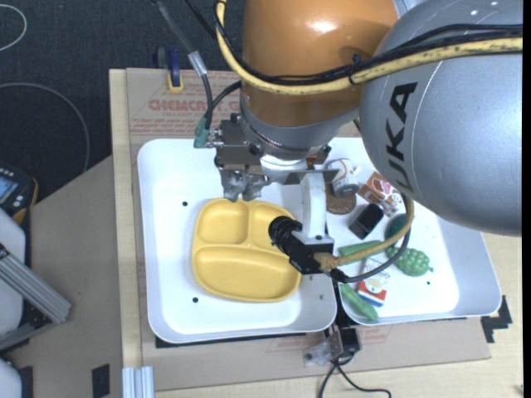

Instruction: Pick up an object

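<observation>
**A:** Starting in the left bin (159,222), smooth white plastic. A glossy yellow plate (241,265) lies flat in it, rounded corners, divided into three compartments.

**B:** The metal gripper (242,185) is right at the plate's far rim. Open or closed? Can't tell from here.

**A:** Across in the right bin (465,282) there's a small black block (365,219), then a knobbly green lump (412,261).

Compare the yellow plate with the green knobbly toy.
The yellow plate is far larger than the green knobbly toy. The plate is smooth and split into compartments; the toy is bumpy and rounded. The plate lies in the view's left bin, the toy in the right bin. Both lie flat on a white bin floor.
</observation>
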